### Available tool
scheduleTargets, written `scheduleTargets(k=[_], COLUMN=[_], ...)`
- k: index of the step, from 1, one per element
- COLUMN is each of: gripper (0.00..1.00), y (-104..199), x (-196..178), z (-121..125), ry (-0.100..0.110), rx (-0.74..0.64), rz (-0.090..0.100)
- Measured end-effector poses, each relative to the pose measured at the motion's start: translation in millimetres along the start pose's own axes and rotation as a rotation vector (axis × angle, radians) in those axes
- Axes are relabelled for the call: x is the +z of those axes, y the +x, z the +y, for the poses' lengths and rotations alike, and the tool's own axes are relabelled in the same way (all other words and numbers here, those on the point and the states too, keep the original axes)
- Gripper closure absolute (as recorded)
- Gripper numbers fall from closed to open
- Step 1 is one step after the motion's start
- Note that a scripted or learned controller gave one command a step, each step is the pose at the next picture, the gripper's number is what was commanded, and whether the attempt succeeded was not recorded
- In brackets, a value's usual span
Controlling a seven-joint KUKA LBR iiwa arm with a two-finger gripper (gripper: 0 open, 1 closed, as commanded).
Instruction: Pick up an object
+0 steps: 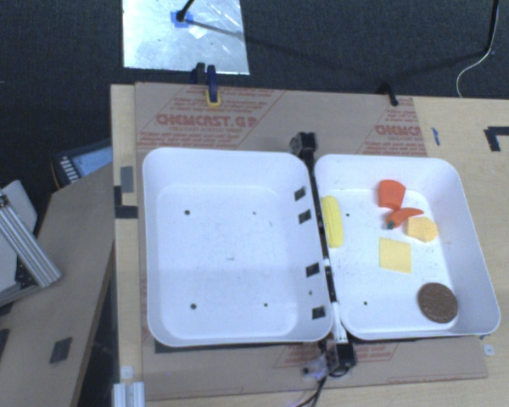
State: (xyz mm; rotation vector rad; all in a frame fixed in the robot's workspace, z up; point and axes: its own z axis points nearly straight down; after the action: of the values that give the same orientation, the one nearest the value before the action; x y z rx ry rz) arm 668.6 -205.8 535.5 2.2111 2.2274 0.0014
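The right bin (469, 227) holds several small objects. A yellow corn cob (332, 220) lies along its left wall. An orange cup-shaped piece (390, 193) sits near the back, with a small orange carrot (402, 217) just below it. Beside the carrot rests a yellow-orange cheese wedge (422, 229). A flat yellow square (396, 255) lies in the middle, and a round brown cookie (438, 302) sits near the front right corner.
The left bin (157, 253) stands beside the right one, joined by black clips (312, 270) along the shared edge. Both rest on a cardboard sheet (263, 117). A metal plate (185, 22) lies on the dark floor behind; an aluminium rail (17, 236) leans at the left.
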Motion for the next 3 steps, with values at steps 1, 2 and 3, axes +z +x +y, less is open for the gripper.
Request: scheduleTargets(k=[1,2,3], gripper=[1.00,1.00,1.00], y=[0.0,0.0,0.0], x=[0.0,0.0,0.0], z=[0.0,0.0,0.0], ry=[0.000,0.000,0.000], rx=[0.000,0.000,0.000], rz=[0.000,0.000,0.000])
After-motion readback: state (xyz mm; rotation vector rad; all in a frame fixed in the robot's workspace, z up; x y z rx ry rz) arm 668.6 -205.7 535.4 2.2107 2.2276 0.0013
